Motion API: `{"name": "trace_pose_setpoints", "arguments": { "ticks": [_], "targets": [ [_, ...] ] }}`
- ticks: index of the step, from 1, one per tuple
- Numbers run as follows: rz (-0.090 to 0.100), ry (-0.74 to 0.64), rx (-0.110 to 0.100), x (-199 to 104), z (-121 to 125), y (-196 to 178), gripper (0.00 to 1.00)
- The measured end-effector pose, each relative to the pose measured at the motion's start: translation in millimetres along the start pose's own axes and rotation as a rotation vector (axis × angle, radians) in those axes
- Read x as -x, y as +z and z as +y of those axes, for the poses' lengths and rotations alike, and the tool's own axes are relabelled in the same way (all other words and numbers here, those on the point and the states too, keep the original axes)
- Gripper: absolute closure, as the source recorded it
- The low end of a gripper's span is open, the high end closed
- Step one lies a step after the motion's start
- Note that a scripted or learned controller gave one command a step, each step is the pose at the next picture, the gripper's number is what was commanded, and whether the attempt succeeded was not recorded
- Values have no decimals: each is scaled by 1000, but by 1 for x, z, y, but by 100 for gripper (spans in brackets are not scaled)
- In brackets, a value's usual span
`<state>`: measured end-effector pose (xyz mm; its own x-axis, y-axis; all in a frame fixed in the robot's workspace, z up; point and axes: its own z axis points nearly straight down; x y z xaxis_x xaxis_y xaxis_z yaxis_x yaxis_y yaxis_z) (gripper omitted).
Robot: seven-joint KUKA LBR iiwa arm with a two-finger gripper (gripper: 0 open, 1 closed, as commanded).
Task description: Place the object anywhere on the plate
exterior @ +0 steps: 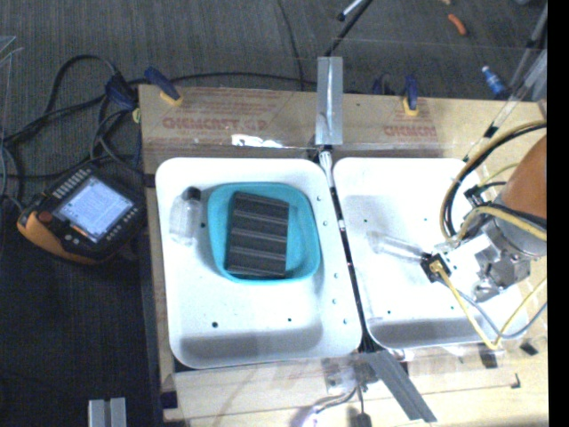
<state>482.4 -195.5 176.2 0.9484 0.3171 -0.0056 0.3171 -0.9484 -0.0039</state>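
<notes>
A blue plate (305,238) lies in the left bin (191,327). A dark ribbed block (258,234) rests flat on the plate. Just off the plate's left rim stands a small clear bottle (185,213) with a black cap. In the right bin (391,327) a slim clear plastic item (389,245) lies on the floor near the middle. My gripper (492,278) hangs over the right side of the right bin, to the right of the clear item and apart from it.
The ridge between the two bins (342,238) runs down the middle. A teach pendant (89,212) and cables lie on the floor to the left of the bench. Yellow cables loop around the wrist at the right.
</notes>
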Motion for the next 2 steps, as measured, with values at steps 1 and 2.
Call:
{"name": "trace_pose_setpoints", "arguments": {
  "ticks": [1, 2],
  "targets": [
    [1, 112, 4, 9, 27, -143, 0],
    [-1, 121, 1, -20, -60, -57, 0]
  ]
}}
